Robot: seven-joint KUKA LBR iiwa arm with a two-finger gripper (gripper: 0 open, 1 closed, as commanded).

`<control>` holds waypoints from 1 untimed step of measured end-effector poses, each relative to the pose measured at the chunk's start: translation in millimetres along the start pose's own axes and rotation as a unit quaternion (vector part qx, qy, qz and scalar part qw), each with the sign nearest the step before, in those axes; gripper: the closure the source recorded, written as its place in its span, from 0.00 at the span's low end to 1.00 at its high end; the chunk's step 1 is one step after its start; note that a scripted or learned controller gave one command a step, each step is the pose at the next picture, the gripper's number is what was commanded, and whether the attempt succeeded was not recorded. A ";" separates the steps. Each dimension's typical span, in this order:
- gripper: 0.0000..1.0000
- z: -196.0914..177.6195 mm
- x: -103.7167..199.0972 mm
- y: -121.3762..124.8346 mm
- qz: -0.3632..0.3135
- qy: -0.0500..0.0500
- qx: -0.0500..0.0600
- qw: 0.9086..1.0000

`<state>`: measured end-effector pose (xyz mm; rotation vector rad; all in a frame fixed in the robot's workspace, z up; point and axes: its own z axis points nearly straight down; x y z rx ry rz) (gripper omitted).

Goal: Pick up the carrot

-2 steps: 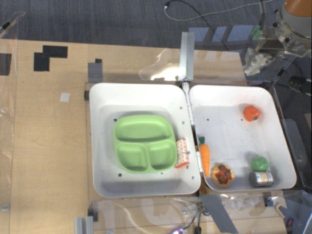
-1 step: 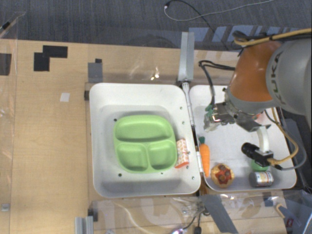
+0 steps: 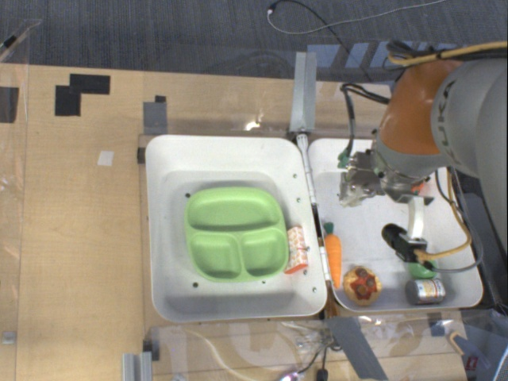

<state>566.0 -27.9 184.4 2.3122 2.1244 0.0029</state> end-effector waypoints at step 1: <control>1.00 94.1 -56.7 -12.9 0.181 0.002 -0.004 0.983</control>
